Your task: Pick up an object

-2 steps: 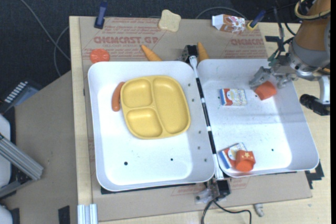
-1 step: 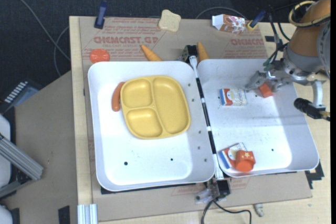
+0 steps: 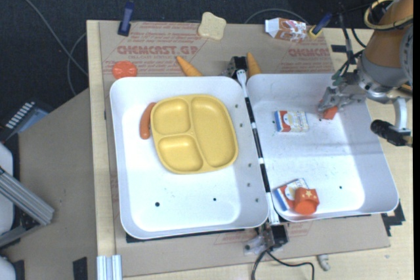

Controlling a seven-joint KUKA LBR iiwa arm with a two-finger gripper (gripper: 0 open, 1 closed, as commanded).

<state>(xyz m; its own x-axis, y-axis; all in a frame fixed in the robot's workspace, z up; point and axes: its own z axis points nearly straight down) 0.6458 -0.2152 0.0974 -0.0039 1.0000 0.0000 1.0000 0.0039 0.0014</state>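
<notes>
My gripper (image 3: 333, 101) hangs over the far right part of the right bin (image 3: 354, 160). A small red-orange piece (image 3: 329, 113) lies right at its tip, touching or nearly so. A small white carton with a red and blue label (image 3: 291, 121) lies flat a little to the left of the gripper. At the bin's front edge sit another small carton (image 3: 287, 193) and an orange toy (image 3: 304, 201), pressed together.
The left bin (image 3: 190, 206) holds a yellow divided plate (image 3: 193, 132) with a red sausage (image 3: 145, 121) beside it. Behind the bins lie a bread slice (image 3: 212, 25), two carrots (image 3: 189, 67) (image 3: 252, 63), an orange disc (image 3: 123, 69) and a milk carton (image 3: 287, 29).
</notes>
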